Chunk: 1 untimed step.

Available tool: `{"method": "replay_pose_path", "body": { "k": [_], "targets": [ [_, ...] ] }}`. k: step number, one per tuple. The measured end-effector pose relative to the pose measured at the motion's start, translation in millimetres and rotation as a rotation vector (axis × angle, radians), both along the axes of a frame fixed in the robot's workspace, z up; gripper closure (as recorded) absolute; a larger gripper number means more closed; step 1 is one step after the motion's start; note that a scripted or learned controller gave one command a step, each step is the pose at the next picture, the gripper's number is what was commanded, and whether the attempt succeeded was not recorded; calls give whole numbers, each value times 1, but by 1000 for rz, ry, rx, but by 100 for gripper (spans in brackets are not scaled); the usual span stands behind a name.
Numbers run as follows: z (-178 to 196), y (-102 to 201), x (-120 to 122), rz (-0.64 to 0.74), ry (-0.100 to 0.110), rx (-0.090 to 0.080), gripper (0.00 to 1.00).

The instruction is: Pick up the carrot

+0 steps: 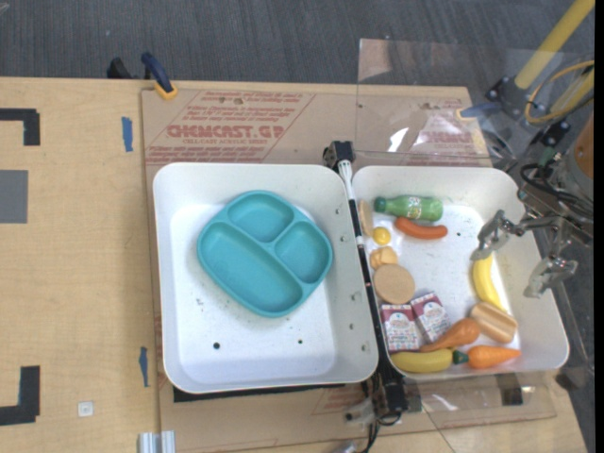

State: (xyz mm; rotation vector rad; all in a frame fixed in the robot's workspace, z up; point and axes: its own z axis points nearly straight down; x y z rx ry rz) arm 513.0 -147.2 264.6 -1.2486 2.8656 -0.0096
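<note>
An orange carrot [493, 355] with a green stub lies at the front right corner of the right bin [460, 183], next to a yellow banana [422, 361]. A second orange carrot-like piece [457, 333] lies just behind it. My gripper [518, 254] hangs over the right edge of the same bin, above another banana [486, 282] and well behind the carrot. Its two metal fingers [492, 233] stand apart, open, with nothing between them.
The right bin also holds a green bottle [409, 207], a red-orange sausage-like piece [421, 229], a round cookie [394, 282], two small red cartons [416, 319] and a bun [494, 321]. A teal divided plate [265, 251] lies in the left bin [189, 338].
</note>
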Motion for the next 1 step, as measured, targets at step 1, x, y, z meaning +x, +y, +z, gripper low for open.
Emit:
{"method": "replay_pose_path", "body": {
  "k": [1],
  "targets": [
    [-51, 159, 17, -47, 16, 9, 0]
  ]
}}
